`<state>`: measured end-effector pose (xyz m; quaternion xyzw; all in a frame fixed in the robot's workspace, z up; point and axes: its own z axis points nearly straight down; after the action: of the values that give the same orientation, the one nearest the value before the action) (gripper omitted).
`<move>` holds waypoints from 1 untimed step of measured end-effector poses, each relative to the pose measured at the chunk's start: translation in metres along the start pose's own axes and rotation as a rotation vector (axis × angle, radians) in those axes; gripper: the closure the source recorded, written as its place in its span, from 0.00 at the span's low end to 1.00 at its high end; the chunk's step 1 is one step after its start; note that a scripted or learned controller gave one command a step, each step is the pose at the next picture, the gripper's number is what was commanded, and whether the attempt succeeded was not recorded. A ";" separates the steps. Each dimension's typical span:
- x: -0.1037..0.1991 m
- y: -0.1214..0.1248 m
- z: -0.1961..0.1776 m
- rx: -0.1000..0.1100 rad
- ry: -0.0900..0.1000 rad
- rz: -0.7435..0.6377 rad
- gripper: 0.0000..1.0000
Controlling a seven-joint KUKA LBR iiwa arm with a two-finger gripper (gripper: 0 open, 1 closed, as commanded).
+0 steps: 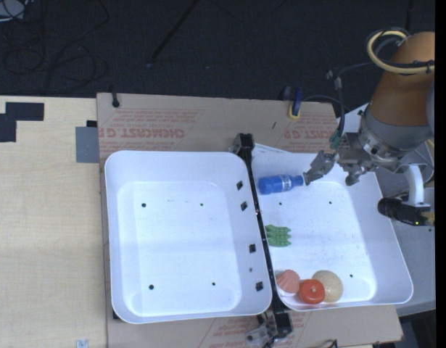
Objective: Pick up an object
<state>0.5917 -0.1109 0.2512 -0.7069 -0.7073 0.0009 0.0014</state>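
- Clamps (270, 330) of dark metal sit at the near edge where the two bins meet, partly cut off by the bottom of the view.
- Three small round things crowd the near corner of the right bin (382, 267): a pinkish ball (286, 280), a red tomato-like piece (311, 291) and a tan ball (329, 284), touching one another; what each really is stays hard to tell.
- A small green ridged object (278, 235) lies alone farther in, near the divider between the bins.
- The left bin (121, 238) shows only its white floor with a few dark dots.
- The blue bottle (280, 184), a short cylinder with a paler cap end, lies on its side at the far-left part of the right bin, pointing toward the claw (315, 172).
- The claw tips meet the bottle's cap end; whether the fingers are closed on it or just beside it cannot be told, since they are small and dark.
- The grey arm with its orange band (404, 85) reaches in from the right, its upper part cut off.
- Brown cardboard (179, 125) lies under both bins on the pale desk (41, 216).
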 end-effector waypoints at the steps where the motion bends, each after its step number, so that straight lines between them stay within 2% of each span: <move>1: -0.081 -0.039 0.070 0.007 0.000 0.009 0.00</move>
<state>0.5521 -0.1922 0.1813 -0.7100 -0.7042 0.0035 0.0039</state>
